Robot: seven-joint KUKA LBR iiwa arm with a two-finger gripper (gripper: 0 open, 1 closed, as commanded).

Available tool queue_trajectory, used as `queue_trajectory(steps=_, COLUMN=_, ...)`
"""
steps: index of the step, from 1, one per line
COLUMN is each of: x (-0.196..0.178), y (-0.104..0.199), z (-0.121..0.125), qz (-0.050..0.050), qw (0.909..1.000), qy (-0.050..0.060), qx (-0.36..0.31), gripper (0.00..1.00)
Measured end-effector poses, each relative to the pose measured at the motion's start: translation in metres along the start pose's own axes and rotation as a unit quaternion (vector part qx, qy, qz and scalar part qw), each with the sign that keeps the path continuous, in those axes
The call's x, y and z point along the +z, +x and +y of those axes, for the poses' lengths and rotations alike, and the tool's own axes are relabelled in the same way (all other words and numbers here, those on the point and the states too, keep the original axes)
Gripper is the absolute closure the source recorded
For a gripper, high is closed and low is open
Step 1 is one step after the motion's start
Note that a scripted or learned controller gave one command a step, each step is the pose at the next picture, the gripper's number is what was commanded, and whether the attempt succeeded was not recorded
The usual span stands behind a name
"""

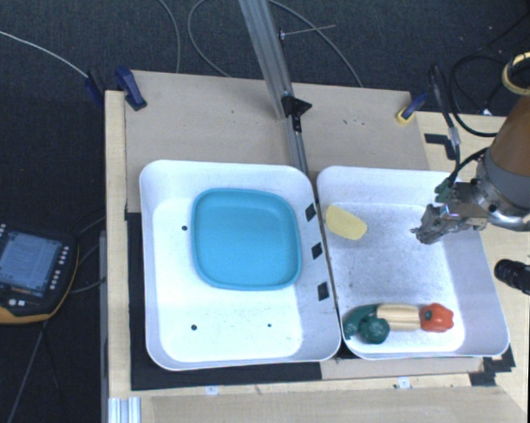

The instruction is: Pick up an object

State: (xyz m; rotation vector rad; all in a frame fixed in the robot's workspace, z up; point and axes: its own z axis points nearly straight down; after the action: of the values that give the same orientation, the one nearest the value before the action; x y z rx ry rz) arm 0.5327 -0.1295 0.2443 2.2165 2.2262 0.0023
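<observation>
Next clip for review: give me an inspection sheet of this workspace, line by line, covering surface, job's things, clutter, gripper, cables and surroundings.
Surface: pale wooden bench bearing two shallow white bins, left bin and right bin.
Job's things: in the right bin, a pale yellow rounded piece near the far left corner; along the near wall a dark green lump, a tan cylinder and a red round piece in a row.
Clutter: square turquoise plastic plate in the left bin.
Gripper: two-finger gripper over the right bin's far right part, nothing seen in it.
Cables: thin wires on the dark floor.
Surroundings: handheld control pendant at left; blue clamp.
</observation>
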Motion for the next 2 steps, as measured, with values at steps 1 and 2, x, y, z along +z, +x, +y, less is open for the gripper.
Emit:
queue_trajectory(steps=1, x=0.003, y=0.042, z=0.010, qz=0.000, qw=1.0000, qy=0.000, qx=0.000, gripper=1.00)
queue_trajectory(steps=2, x=0.000, y=0.085, z=0.030, qz=0.000, qw=1.0000, qy=0.000, qx=0.000, gripper=1.00)
